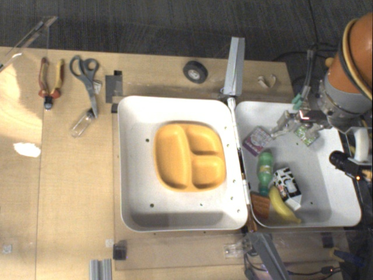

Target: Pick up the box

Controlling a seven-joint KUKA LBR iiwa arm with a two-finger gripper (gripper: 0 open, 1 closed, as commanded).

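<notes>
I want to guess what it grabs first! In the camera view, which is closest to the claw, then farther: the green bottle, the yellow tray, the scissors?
1. Green bottle, right bin, nearest the claw.
2. Yellow tray, left bin.
3. Scissors, far left on the bench.

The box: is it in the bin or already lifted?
In the bin. The black-and-white box lies flat on the right bin's floor beside the banana, away from the gripper.

A divided tray (189, 155) lies in the left bin (134, 156); bottle (265, 169), banana (282, 205) and box (288, 186) in the right bin (332, 191).
</notes>
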